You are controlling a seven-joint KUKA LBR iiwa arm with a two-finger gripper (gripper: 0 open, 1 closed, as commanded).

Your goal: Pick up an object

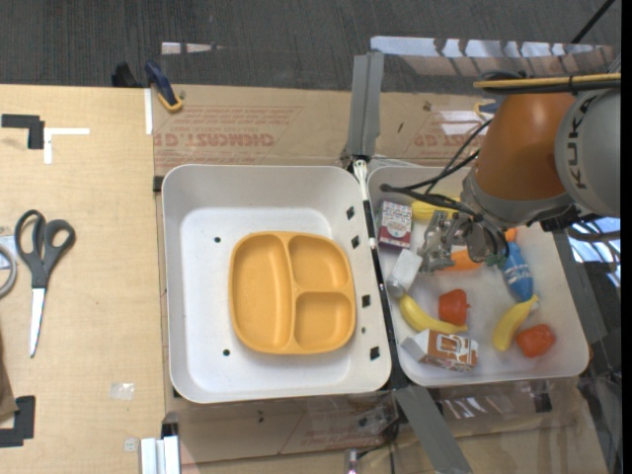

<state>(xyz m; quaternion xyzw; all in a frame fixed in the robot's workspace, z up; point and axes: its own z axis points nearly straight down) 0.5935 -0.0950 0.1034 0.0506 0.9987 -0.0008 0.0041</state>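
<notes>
Clutter filled the right bin, and that was where the arm was working. The gripper hung low over the bin's upper middle, its metal parts tangled against the things beneath, so whether the fingers were spread or pressed together could not be told, and nothing could be seen pinched between them.

Several candidates lay close by. A small red-and-white carton stood just left of the gripper, a white block sat below that, and something orange showed right at the gripper's lower edge. Further down lay a yellow banana, a red cube, a second banana, a red tomato-like piece and a printed snack box. A blue bottle lay to the gripper's right. The left bin held a yellow divided plate; scissors rested on the counter, well apart from it all.

Doing this step well probably meant committing to one thing rather than landing between two. The orange piece seemed the nearest target, but it was crowded, so the fingers would need to straddle it cleanly without catching the carton or the bottle. A straight, slow descent, a firm close, then a vertical lift would give the best chance; a sideways drag risked pushing neighbours into a heap.
</notes>
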